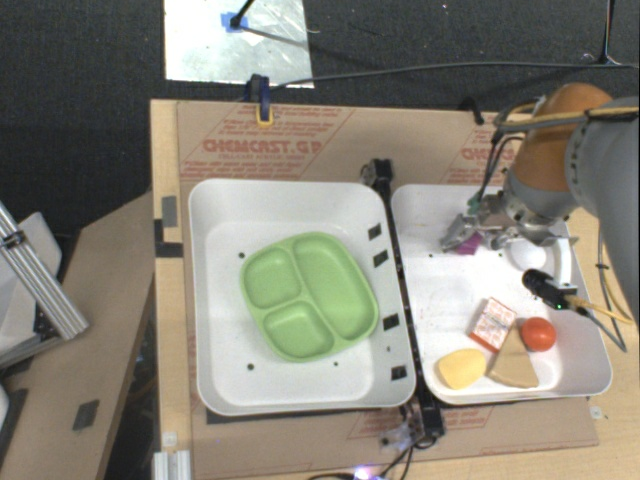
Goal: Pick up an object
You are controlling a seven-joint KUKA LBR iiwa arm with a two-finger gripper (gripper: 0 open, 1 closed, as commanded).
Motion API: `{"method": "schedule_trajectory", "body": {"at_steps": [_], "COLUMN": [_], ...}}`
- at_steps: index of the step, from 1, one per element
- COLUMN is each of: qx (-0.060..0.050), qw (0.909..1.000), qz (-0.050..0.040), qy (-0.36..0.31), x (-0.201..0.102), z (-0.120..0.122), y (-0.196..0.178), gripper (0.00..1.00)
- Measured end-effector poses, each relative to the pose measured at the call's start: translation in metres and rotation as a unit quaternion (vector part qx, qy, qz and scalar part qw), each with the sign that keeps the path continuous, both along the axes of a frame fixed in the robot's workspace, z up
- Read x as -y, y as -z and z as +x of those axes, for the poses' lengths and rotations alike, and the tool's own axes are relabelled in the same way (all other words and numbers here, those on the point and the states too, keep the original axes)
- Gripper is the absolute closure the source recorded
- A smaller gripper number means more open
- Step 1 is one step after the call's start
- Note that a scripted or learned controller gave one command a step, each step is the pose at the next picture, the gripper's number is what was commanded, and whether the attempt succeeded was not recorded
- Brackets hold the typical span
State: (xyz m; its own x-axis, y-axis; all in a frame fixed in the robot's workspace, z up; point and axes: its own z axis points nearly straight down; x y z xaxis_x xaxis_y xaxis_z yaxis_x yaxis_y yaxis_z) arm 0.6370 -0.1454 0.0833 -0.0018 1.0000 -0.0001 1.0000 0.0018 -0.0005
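Landmark: the right bin (pixel 432 298). Nearest the camera, in its near corner, sit a yellow piece (pixel 461 368), a tan wedge (pixel 513 366) touching it, a small red-and-white box (pixel 492 325) just above the wedge, and a red ball (pixel 538 334) beside the box; all four lie loose on the bin floor, none lifted.

Left of the right bin, sharing the middle divider, is the left bin (pixel 215 268); a green divided plate (pixel 308 294) lies flat in its centre.

Further back in the right bin, near its far wall, the gripper (pixel 470 236) hangs low over the floor; a small purple thing (pixel 466 247) shows at its tip; whether this is between the fingers or merely beneath them cannot be told, nor whether the tool is open or closed.

Progress, as a judgement: pick not confirmed; nothing is seen raised clear of the floor; a lift remains to be shown.

Room: the middle of the right bin floor is bare, so there is space between the gripper and the near cluster; the far wall and the divider stand near the gripper; the clustered things crowd the near wall.
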Motion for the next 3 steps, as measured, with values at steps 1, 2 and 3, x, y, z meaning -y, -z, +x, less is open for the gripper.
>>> {"method": "schedule_trajectory", "body": {"at_steps": [1,2,3], "qx": [0.004,0.004,0.004], "qw": [1.0000,1.0000,1.0000], "qz": [-0.0007,-0.0007,-0.0006], "qy": [0.000,-0.002,-0.002], "x": [0.000,0.003,0.000], "z": [0.002,0.013,0.021], "y": [-0.014,-0.064,-0.110], "gripper": [1.00,1.00,1.00]}}
